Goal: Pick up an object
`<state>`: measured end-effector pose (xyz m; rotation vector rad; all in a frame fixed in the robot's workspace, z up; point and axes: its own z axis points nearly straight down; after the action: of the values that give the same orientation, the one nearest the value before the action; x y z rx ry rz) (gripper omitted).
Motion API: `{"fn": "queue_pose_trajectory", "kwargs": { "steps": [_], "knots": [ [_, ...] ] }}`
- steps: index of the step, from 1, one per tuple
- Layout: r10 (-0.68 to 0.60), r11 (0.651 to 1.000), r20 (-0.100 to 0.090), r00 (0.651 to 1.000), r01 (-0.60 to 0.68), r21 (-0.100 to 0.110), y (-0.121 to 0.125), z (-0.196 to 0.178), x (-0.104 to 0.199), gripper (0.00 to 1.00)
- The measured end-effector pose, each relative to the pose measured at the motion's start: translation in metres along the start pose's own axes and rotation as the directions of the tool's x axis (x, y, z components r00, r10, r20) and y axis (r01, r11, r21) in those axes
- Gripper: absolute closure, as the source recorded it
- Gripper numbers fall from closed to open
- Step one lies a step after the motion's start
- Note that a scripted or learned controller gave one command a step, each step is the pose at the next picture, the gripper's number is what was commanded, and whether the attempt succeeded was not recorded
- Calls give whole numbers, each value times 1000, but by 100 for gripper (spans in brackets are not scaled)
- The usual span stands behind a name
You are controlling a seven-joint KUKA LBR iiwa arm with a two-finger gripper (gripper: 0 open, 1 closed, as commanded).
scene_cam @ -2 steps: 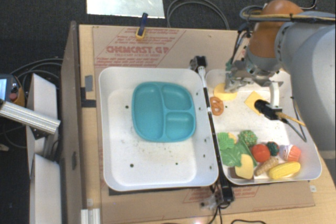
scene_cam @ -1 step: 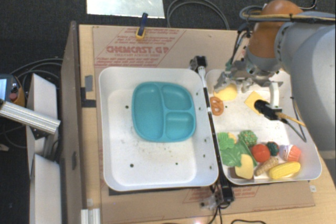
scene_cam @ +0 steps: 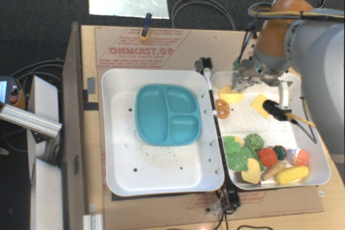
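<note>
My gripper reaches down into the far left corner of the right bin. It stands just above a flat yellow piece, close to touching it. An orange pretzel lies beside the bin's left wall, just in front of that piece. A yellow cheese wedge lies to the right of the gripper. Toy foods crowd the bin's near end: green lettuce, broccoli, a red tomato, a yellow corn cob and a pink cupcake.
The left bin holds a teal divided plate. A black clip sits at the far end of the wall between the bins. The grey arm covers the right bin's far right side.
</note>
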<state>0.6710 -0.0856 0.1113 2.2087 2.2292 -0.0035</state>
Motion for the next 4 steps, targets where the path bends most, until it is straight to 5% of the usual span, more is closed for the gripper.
{"fn": "queue_pose_trajectory", "kwargs": {
  "steps": [1, 2, 3, 4],
  "knots": [
    [-1, 1000, 1, 1000, 1, 1, 0, 1, 0, 0],
    [5, 1000, -3, 1000, -5, 0, -3, 28, 3, 0],
    [3, 1000, 0, 1000, -3, 5, -1, 10, -1, 100],
    [2, 1000, 0, 1000, -2, 5, -1, 11, -1, 0]
  ]
}}
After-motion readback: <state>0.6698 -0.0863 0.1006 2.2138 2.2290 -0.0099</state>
